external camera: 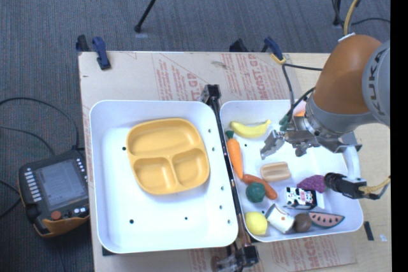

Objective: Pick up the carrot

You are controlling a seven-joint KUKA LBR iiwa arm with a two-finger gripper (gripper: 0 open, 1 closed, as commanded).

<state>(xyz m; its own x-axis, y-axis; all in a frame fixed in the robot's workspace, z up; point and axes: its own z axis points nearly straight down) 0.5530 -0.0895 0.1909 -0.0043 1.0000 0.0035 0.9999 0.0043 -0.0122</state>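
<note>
The carrot (pixel 235 158) is orange with a green top and lies lengthwise along the left wall of the right bin (pixel 354 200). A second, shorter orange piece (pixel 264 186) lies just below it, beside a green ball (pixel 255 192). My gripper (pixel 285 146) hangs over the middle of the right bin, to the right of the carrot and above a tan bread block (pixel 275 171). Its fingers stand open with nothing between them.
The right bin also holds a banana (pixel 250 129), purple grapes (pixel 311 183), a milk carton (pixel 299 198), a lemon (pixel 255 223), a white cup (pixel 279 218) and a watermelon slice (pixel 325 221). The left bin (pixel 108 213) holds a yellow divided plate (pixel 169 156).
</note>
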